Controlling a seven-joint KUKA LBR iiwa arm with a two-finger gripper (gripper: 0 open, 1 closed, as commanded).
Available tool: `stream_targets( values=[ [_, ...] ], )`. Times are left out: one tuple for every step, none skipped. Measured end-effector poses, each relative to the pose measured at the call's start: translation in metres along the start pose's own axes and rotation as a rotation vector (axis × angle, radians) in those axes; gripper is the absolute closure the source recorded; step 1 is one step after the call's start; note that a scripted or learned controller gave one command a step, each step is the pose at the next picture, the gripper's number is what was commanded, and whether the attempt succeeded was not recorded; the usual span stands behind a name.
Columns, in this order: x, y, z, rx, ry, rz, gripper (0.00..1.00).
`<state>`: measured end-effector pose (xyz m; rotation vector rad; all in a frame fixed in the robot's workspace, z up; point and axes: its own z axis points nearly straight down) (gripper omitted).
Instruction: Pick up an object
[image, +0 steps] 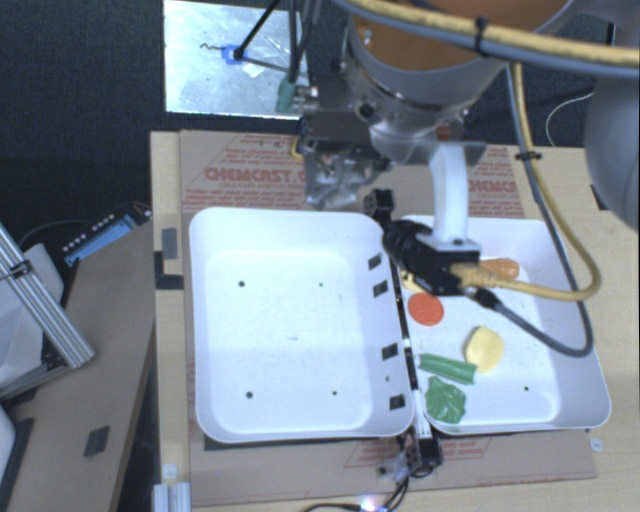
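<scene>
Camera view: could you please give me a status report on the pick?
Claw above left bin's back edge. Red disc, yellow lump, green stick loose in right bin. Nothing lying over them.

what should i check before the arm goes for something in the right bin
1. Things to pick in the right bin: ok, orange piece, red disc, yellow piece, green stick and green lump.
2. Gripper above a target: not ok, it sits by the back rim of the left bin.
3. Gripper free of load: cannot tell, blurred.
4. Yellow piece apart from its neighbours: ok.
5. Green stick apart from green lump: cannot tell, very close.
</scene>
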<state>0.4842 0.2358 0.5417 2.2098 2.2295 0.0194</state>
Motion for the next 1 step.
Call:
stream_targets(
  values=[
    [-0.0897,0.0018,0.0057,0.009,-0.008,0.016,1.0]
  ],
)
